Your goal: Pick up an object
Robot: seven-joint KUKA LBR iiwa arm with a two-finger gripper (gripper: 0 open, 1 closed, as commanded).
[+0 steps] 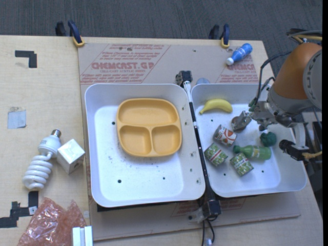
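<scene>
The pale wooden bench carries a brown board with two white bins on it. A spiral light bulb, a small white cube and crumpled pink wrap lie at the bench's left; a blue-capped bottle rests on the board.

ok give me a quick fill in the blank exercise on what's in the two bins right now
1. The yellow divided tray lies in the ____ bin.
2. The banana in the right bin is colored ____.
3. The blue bottle lies ____ the bins, on the board.
4. The gripper hovers over the ____ bin.

Missing words: left; yellow; outside; right
</scene>
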